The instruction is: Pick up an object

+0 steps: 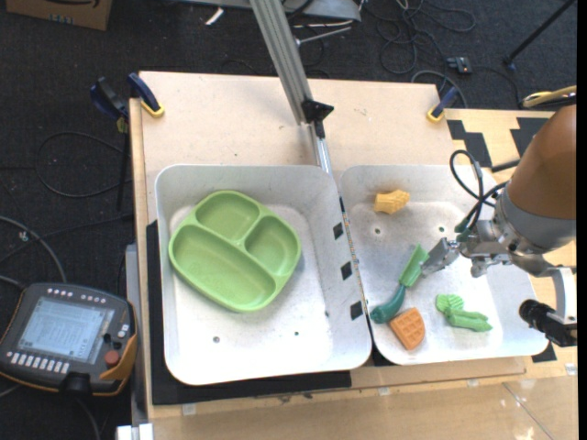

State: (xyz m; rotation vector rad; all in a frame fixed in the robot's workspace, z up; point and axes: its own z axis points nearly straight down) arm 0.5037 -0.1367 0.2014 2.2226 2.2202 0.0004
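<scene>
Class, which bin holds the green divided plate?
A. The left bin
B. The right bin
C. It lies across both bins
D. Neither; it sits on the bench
A: the plate lies wholly inside the left bin, clear of the rim shared with the right bin.

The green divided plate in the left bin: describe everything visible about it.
The green divided plate is light green, looks like smooth plastic, and has a rounded outline with raised ridges splitting it into three compartments: one long, two smaller. It lies flat and upright on the floor of the left bin, toward its upper left. Nothing rests in it or touches it.
</scene>
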